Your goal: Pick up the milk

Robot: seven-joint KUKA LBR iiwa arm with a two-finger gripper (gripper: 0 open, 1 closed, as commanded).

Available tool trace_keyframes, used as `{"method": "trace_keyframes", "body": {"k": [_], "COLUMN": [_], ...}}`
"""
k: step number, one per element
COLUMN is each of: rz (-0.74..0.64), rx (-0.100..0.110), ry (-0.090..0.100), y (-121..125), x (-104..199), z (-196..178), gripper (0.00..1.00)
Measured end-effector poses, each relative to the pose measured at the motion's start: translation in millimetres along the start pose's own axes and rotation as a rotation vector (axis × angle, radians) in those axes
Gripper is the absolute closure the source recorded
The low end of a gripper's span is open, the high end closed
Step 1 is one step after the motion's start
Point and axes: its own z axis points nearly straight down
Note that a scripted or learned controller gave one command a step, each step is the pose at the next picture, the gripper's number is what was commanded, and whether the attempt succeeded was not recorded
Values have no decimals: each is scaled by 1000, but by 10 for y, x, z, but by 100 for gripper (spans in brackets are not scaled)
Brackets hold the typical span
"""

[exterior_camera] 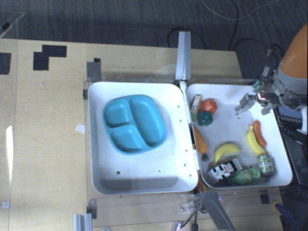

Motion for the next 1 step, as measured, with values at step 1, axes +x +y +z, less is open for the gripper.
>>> {"method": "trace_keyframes", "body": {"k": [1], "rz": [-184], "rx": [-4], "ry": [0], "y": [170], "x": [261], "z": [1148], "gripper": [0]}}
